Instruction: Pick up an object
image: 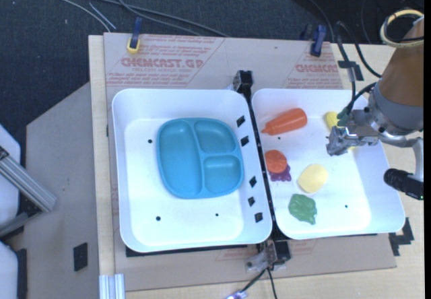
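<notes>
Claw [339, 141] over right bin [377, 213], grip state unclear, lemon [312, 178] nearby

In the right bin [357, 210] you see an orange carrot [285, 121], a pale yellow lemon [313, 178], and green lettuce [302, 208], all lying apart.

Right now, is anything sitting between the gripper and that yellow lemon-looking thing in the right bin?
Nothing visible. The gripper hangs over bare white floor of the right bin, and the yellow piece lies just below-left of it, with open floor between.
</notes>
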Available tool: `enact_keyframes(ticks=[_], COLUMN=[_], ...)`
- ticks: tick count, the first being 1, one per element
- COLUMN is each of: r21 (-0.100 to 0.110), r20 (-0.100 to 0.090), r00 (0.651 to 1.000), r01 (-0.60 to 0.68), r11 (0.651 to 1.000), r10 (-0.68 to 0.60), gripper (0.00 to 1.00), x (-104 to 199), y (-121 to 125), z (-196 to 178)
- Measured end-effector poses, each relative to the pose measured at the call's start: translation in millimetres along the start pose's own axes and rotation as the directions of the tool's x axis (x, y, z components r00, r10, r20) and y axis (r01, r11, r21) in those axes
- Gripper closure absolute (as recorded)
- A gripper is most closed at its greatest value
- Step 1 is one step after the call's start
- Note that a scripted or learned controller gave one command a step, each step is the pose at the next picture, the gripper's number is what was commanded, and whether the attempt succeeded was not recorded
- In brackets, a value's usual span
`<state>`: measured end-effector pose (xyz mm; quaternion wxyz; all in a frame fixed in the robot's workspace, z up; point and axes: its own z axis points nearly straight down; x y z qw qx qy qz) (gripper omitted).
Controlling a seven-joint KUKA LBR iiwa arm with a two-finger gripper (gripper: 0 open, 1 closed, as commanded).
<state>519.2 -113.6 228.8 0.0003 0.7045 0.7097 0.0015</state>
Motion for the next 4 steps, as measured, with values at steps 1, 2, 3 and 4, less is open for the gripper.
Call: enact_keyframes(ticks=[1, 2, 3, 4], r21=[0.000, 0.001, 0.000, 0.000], r20=[0.000, 0.000, 0.000, 0.000], r00=[1.000, 1.000, 1.000, 1.000], r01=[0.000, -0.001, -0.001, -0.002], r11=[1.000, 1.000, 1.000, 1.000], r10=[0.000, 0.001, 0.001, 0.002], gripper=[1.00, 1.00, 1.00, 1.00], x=[49.5, 101.8, 150.2, 190.1], y=[24.2, 52.1, 70.5, 99.1], z=[-9.7, 3.3, -3.5, -7.7])
